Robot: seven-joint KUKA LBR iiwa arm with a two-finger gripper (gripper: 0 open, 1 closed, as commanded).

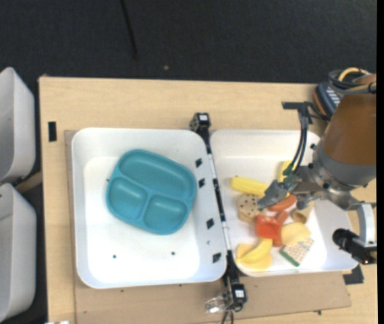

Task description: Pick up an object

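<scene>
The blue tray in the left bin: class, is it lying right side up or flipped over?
Right side up. The blue tray lies flat on the left bin's floor, and its three hollow compartments face upward, with raised dividers between them.

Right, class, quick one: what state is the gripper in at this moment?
Gripper: low in the right bin, among the toys; cannot be told.

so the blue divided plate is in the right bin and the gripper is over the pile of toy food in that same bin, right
Not quite. The camera view shows the blue divided plastic plate lying in the left white bin, alone. The gripper is indeed over the pile of toy food, near the orange-red piece, in the right white bin.
</scene>
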